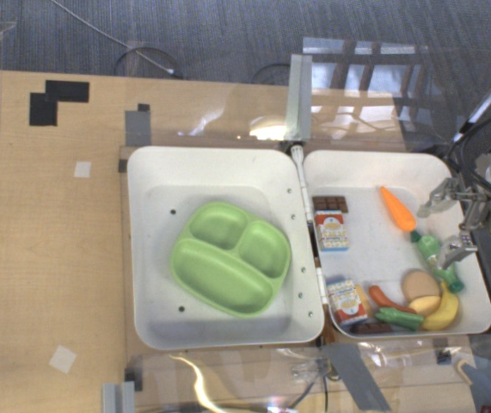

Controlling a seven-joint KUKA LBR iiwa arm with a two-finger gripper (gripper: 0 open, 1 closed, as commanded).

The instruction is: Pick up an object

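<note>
Hovering at the right bin's (374, 175) right edge, the pincer (450, 224) is spread wide, grasping nothing; a green bottle (435, 259) lies just beneath it, the carrot (397, 208) nearby.

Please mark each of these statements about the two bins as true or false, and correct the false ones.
1. The green divided plate lies in the left bin. True.
2. The orange carrot lies on the green divided plate. False: it lies in the right bin, near the gripper.
3. The gripper is above the left bin. False: it is at the right side of the right bin, beside the green bottle.
4. The banana is at the near right corner of the right bin. True.
5. The gripper holds the carrot. False: the carrot lies apart from it.
</note>
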